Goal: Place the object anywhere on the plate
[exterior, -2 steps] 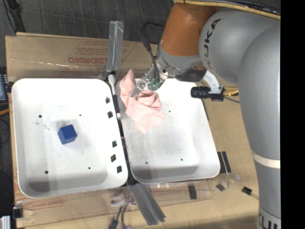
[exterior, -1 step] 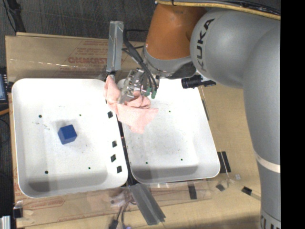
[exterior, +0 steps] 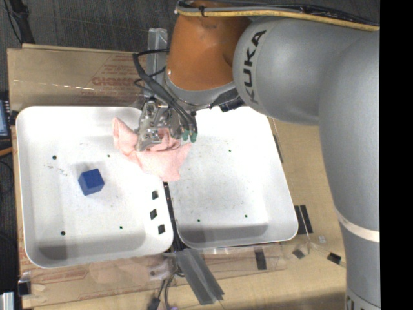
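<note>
A small blue cube lies on the floor of the left bin, left of its middle. A pink plate rests at the left bin's right edge, reaching over the ridge between the two bins. My gripper hangs over the plate's upper part and hides some of it. The cube sits well to the left of the gripper and below it in the view, apart from the plate. I see nothing blue at the gripper.
The right bin shows a bare white floor with dark specks. The arm's orange band and grey body cover the upper right. Cardboard lies behind the bins, and black tape marks sit near the left bin's lower right corner.
</note>
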{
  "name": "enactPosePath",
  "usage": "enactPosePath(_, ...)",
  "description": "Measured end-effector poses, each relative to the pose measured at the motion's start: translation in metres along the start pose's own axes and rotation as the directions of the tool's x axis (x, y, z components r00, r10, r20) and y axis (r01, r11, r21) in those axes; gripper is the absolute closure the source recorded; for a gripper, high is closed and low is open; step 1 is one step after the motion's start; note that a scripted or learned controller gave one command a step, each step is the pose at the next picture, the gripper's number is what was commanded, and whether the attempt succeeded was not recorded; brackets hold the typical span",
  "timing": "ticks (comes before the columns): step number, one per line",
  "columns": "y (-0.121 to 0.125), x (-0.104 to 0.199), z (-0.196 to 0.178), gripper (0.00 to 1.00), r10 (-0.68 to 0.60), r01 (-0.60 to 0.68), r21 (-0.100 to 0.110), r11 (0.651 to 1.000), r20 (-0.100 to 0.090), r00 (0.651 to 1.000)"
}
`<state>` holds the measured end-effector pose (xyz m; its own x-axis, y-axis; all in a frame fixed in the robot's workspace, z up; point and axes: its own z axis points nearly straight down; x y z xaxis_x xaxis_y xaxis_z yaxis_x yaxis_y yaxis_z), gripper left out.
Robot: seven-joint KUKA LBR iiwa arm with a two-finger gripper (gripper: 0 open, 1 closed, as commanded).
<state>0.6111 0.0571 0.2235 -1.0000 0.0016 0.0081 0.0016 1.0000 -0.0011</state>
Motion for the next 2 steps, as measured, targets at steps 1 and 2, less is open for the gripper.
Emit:
enactPosePath(1,0.049,0.017,-0.009,1.00,-0.004,0.004,0.001,1.000,-0.001,1.000)
enactPosePath(2,0.096,0.038,-0.004,1.00,-0.006,0.006,0.002,1.000,-0.001,1.000)
